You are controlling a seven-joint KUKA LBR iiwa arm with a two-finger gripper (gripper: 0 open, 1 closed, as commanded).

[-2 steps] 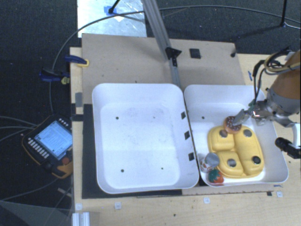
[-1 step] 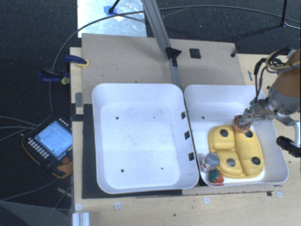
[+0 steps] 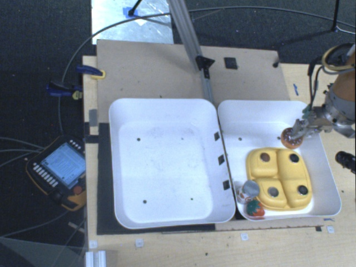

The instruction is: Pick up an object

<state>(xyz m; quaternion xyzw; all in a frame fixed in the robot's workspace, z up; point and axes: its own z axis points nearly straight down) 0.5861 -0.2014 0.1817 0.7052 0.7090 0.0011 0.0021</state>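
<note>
My gripper (image 3: 296, 132) reaches in from the right over the far right part of the right bin (image 3: 245, 115). A small brown round object (image 3: 288, 139) sits right at its tip, touching or just beneath it; whether it is gripped is unclear. A large yellow moulded toy (image 3: 279, 178) with four dark-centred lobes lies in the bin's near half. A small grey, red and green object (image 3: 251, 198) rests by the toy's left near corner.
The left bin (image 3: 164, 160) lies beside the right one, with black clips (image 3: 221, 160) along their shared rim. A slanted metal pole (image 3: 187, 26) rises behind the bins. A teach pendant (image 3: 60, 168) lies off the bench at the left.
</note>
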